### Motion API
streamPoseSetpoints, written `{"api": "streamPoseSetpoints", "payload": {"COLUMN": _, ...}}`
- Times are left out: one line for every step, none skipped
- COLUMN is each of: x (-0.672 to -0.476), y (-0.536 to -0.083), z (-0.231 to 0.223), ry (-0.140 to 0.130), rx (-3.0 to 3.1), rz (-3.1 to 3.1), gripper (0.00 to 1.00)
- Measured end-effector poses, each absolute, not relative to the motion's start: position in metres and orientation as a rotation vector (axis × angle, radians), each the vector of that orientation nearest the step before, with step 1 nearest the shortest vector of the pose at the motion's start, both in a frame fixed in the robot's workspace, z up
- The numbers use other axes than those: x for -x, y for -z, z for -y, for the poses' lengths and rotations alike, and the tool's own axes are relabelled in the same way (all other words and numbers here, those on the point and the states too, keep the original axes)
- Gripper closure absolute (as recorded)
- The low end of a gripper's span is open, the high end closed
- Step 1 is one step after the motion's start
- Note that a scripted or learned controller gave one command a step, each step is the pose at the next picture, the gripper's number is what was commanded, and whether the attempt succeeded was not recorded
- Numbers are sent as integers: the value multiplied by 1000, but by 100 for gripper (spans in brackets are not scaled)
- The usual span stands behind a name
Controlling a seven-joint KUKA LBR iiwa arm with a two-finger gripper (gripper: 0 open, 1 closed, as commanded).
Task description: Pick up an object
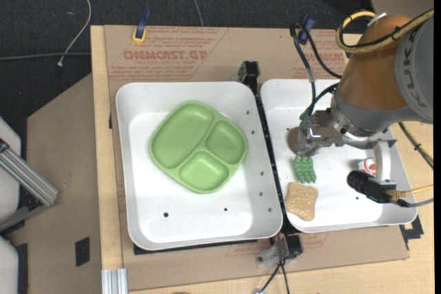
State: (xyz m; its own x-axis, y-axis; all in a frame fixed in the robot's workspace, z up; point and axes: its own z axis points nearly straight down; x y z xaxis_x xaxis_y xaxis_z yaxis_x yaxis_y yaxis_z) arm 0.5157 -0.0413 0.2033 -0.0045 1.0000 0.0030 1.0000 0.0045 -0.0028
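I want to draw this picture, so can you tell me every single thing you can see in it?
Shallow white plastic bins: two, white, side by side on the bench.
Green divided plastic plate: one, light green, three compartments, middle of the left bin.
Small green bumpy toy: one, green, right bin, just below the gripper.
Tan flat piece like a cracker: one, tan, right bin near its front edge.
Small red and white item: one, right bin, partly hidden; I cannot tell what it is.
Blue clamps: two, blue, back edge of the bench.
Robot arm: one, grey with orange band, over the right bin.
Two-finger gripper: one, metal, over the right bin.
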Motion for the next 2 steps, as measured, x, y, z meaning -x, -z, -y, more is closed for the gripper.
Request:
{"api": "streamPoseSetpoints", "payload": {"x": -501, "y": -204, "z": -5, "ry": -1, "rx": 2215, "rz": 2222, "gripper": 100}}
{"api": "streamPoseSetpoints", "payload": {"x": -497, "y": -225, "z": -60, "ry": 5, "rx": 2215, "rz": 2228, "gripper": 100}}
